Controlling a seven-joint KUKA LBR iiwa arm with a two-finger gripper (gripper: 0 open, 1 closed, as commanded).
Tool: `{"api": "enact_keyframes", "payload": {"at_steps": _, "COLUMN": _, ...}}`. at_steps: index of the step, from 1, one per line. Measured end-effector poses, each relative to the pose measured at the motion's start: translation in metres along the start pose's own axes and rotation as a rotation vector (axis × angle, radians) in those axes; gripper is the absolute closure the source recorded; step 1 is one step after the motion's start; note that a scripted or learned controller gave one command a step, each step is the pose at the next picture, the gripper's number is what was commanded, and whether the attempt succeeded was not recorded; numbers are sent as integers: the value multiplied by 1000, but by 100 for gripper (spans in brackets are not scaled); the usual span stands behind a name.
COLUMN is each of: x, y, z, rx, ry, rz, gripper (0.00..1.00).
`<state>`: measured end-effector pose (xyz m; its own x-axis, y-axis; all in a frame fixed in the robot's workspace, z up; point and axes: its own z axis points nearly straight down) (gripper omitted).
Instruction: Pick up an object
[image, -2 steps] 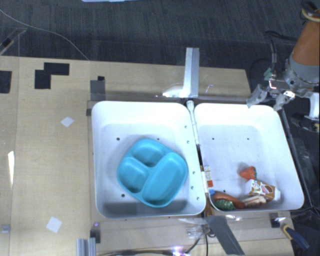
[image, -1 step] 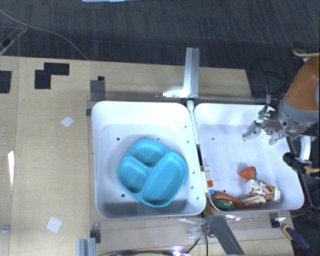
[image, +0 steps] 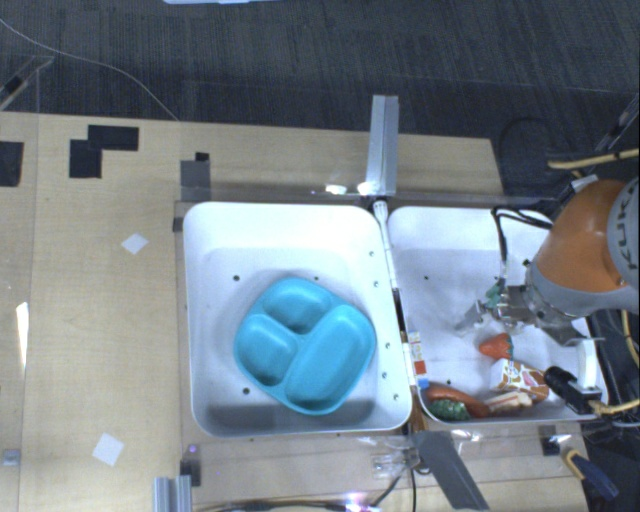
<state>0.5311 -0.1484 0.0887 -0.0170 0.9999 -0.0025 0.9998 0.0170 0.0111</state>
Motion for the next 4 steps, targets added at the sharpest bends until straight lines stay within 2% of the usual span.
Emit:
{"api": "enact_keyframes", "payload": {"at_steps": 1, "x": -21, "y": -31, "z": 0, "rx": -3, "ry": 2, "rz": 230, "gripper": 0}}
{"api": "enact_keyframes", "payload": {"at_steps": 2, "x": 4, "y": -10, "z": -1, "rx": 10, "ry": 2, "rz": 365, "gripper": 0}}
{"api": "enact_keyframes", "payload": {"at_steps": 3, "x": -18, "y": -39, "z": 0, "rx": -3, "ry": 1, "rz": 393, "gripper": 0}}
{"api": "enact_keyframes", "payload": {"at_steps": 4, "x": -19, "y": -38, "z": -9, "rx": -1, "ry": 1, "rz": 391, "gripper": 100}}
